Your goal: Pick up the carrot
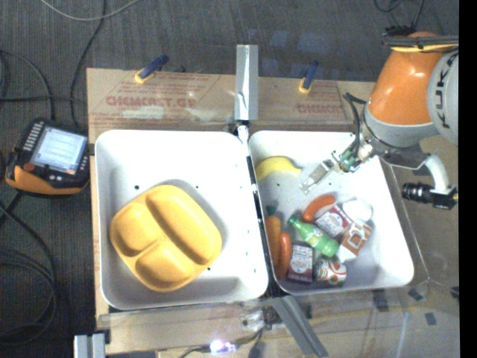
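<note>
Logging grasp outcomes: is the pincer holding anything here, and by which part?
Nothing is held. The pincer hangs above the right bin, apart from the carrot at that bin's left wall.

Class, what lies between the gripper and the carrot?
In the camera view, bare white bin floor separates the gripper from the carrot; the green bottle sits just beside that line.

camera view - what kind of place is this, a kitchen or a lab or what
Most likely a robotics lab bench, not a kitchen. A teach pendant sits beside two white bins, cables trail over the dark carpet, and the food, like the carrot, looks like toy props near the gripper.
</note>
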